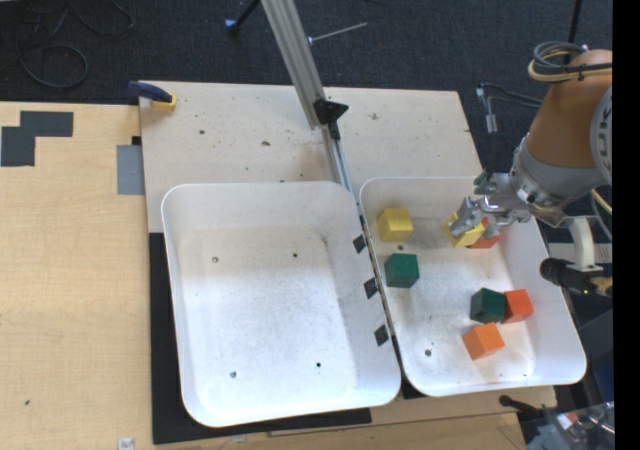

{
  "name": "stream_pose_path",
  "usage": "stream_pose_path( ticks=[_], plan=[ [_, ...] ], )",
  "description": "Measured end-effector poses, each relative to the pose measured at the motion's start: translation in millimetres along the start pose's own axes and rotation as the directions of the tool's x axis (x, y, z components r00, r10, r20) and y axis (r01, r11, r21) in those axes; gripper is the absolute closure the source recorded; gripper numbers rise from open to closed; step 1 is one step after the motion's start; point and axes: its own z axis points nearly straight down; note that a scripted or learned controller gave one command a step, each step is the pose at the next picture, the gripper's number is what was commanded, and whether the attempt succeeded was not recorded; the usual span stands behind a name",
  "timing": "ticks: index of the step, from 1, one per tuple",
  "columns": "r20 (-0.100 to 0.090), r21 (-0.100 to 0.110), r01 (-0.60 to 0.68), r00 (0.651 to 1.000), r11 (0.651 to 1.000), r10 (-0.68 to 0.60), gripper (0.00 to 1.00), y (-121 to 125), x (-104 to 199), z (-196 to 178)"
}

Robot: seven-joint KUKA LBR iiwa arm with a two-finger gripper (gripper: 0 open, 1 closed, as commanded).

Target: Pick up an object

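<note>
My gripper point(474, 222) hangs over the upper right part of the right bin point(560, 363), reaching in from the right. Right at its tip I see a small yellow piece point(463, 234) and a red piece point(487, 237); the gripper body covers part of both, and I cannot tell whether either is held. Loose in the same bin lie a yellow block point(395, 224), a green block point(402, 270), a dark green block point(488, 305) touching an orange-red block point(518, 305), and an orange block point(484, 340).
The left bin point(190, 208) sits beside the right one, with black clips along the shared wall. A slanted aluminium bar point(295, 48) rises from the bench behind the bins. The arm's orange band point(570, 128) stands at the right.
</note>
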Motion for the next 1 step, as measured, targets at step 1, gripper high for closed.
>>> stream_pose_path(
  ticks=[1],
  plan=[
    [0.000, 0.002, -0.001, 1.000, 1.000, 0.001, 1.00, 0.1, -1.2, -27.6]
  ],
)
